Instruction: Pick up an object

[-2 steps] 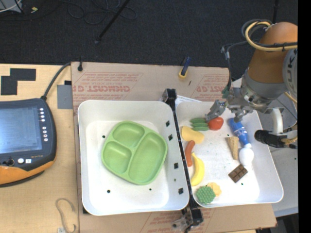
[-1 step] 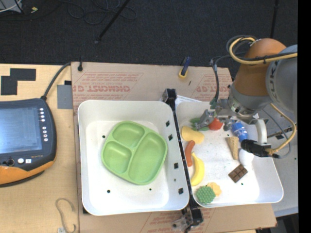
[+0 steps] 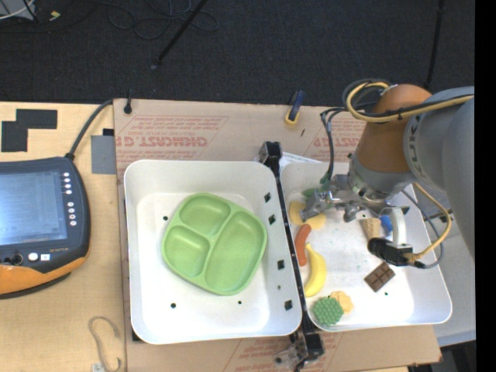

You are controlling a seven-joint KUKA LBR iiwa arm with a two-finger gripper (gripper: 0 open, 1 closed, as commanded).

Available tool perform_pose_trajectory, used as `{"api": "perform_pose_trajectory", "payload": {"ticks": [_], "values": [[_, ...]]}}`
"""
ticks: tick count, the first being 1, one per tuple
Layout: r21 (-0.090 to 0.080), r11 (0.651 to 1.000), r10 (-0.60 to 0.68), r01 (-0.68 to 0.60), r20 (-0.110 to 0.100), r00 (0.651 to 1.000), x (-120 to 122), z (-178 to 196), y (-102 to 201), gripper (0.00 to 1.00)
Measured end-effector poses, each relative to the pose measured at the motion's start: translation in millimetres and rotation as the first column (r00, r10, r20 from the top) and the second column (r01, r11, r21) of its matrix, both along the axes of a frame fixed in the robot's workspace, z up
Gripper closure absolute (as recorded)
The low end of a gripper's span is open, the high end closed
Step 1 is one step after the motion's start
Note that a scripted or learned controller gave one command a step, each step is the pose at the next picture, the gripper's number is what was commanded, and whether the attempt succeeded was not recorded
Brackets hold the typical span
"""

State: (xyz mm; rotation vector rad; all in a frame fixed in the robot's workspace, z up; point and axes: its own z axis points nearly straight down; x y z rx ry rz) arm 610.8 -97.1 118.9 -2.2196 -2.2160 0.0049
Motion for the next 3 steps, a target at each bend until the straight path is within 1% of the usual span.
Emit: {"api": "perform_pose_trajectory", "payload": {"ticks": [1, 2, 3], "values": [[-0.001, 1.000, 0.002, -0.002, 0.000, 1.000, -1, -33, 1, 0.00], [0.001, 1.000, -0.003, 0.003, 0.000, 1.000, 0, -21, 0, 1.00], [-0.002, 1.000, 0.000, 0.000, 0.006, 1.000, -5, 30, -9, 1.00]]}}
